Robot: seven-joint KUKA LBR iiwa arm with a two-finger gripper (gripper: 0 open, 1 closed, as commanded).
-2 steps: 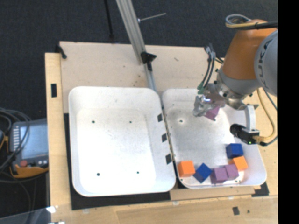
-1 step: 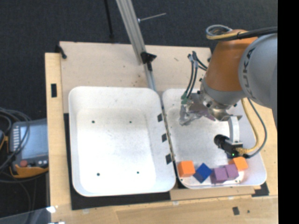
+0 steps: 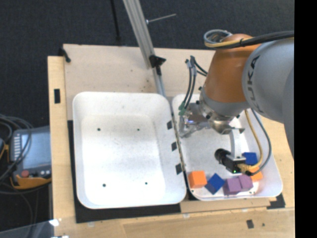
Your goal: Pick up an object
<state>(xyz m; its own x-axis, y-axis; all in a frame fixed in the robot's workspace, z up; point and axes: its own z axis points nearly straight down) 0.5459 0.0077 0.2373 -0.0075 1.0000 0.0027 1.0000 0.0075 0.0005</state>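
My grey arm with its orange band reaches over the right-hand shallow white plastic bin, and my end effector sits over that bin's far left part, close against the wall it shares with the left-hand shallow white plastic bin. I cannot tell from this view how my end effector is set, and I see nothing gripped there.

The things to pick lie along the near edge of the right-hand bin. An orange cube-shaped block rests nearest the shared wall. Just beside it, further from that wall, lies a dark blue cube-shaped block, tilted. Next comes a pale purple blocky piece, which looks like two cubes side by side. Toward the bin's outer side sits a smaller blue block, with a small orange piece near it. A black part with a green light hangs between my wrist and those blocks.

Both bins sit on the pale wooden desk, and a slanted grey metal rail rises beyond the right-hand bin's far left corner.
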